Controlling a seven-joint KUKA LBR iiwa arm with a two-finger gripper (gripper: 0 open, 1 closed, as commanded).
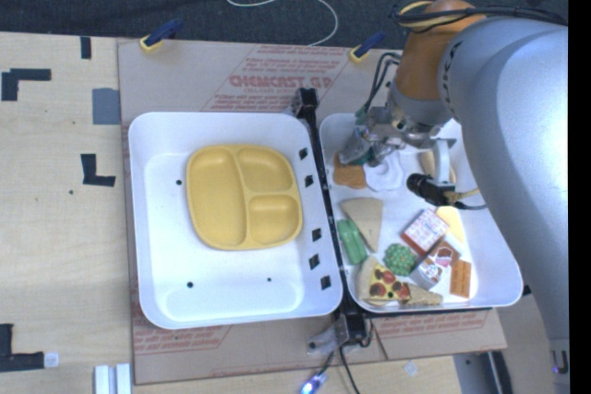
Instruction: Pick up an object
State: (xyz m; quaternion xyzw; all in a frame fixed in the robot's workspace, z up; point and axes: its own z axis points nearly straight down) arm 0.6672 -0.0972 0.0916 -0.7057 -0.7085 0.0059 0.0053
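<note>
I'm seeing the gripper (363,149) hovering low in the shallow white right bin (506,277), just over a small tan bread-like toy (349,175). Can't tell its open/shut state. Nothing lifted yet; pick's pending.

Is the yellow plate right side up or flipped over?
Right side up. The yellow divided plate lies flat in the left bin with its three hollow sections facing up.

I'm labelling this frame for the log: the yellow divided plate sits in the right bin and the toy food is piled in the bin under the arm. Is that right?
Not quite. The yellow divided plate lies in the left bin, not the right one. The rest stands: the toy food is piled in the right bin, under the arm. The camera view shows this.
</note>
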